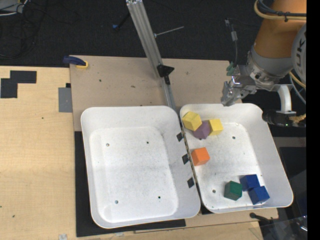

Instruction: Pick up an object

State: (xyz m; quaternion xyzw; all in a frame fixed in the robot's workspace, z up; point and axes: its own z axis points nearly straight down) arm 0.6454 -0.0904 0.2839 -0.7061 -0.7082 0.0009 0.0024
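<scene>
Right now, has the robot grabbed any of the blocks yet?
Not yet. The two-finger gripper hangs above the back edge of the right white bin with no block between its fingers. The orange cube, green block and the others lie in the bin. Reaching down, gripping and lifting are all left.

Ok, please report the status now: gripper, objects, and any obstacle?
Gripper above the right bin's far rim, holding nothing. Yellow blocks, purple block, orange block, green block, blue blocks all lying in the bin. Nothing in the way.
</scene>
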